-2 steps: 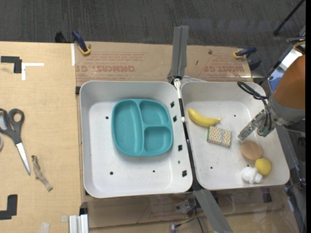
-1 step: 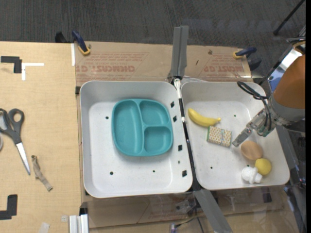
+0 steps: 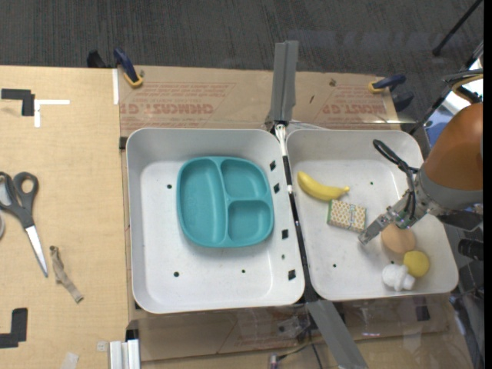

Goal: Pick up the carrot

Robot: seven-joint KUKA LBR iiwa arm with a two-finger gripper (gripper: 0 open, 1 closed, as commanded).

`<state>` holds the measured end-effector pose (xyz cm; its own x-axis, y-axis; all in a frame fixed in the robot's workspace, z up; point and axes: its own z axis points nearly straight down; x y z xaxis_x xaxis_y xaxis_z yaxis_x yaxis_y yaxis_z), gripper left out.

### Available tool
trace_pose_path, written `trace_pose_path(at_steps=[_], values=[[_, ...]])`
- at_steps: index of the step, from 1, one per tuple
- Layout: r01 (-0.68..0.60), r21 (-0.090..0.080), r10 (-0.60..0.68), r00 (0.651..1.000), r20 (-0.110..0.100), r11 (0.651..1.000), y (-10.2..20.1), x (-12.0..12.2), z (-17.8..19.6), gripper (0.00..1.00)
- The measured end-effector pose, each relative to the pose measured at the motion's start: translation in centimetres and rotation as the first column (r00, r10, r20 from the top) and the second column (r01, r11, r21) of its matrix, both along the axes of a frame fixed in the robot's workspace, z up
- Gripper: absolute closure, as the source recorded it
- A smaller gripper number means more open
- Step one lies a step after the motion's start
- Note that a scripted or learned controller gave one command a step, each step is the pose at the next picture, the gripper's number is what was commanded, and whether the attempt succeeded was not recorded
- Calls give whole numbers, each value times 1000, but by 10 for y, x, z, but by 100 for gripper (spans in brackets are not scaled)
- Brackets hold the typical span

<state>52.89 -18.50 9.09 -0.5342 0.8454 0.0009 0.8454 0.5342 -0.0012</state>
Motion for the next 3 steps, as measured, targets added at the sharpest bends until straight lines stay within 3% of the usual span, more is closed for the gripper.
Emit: trace_pose_path(at_steps=[1,2,3], values=[[226,-1,-226,974,0,974,-17,-23,10,0],[548,0,-548,837,-2,837,-21,-4,0,0],[800,-3,-800,601,-3,601,-11,-49,-1,0]])
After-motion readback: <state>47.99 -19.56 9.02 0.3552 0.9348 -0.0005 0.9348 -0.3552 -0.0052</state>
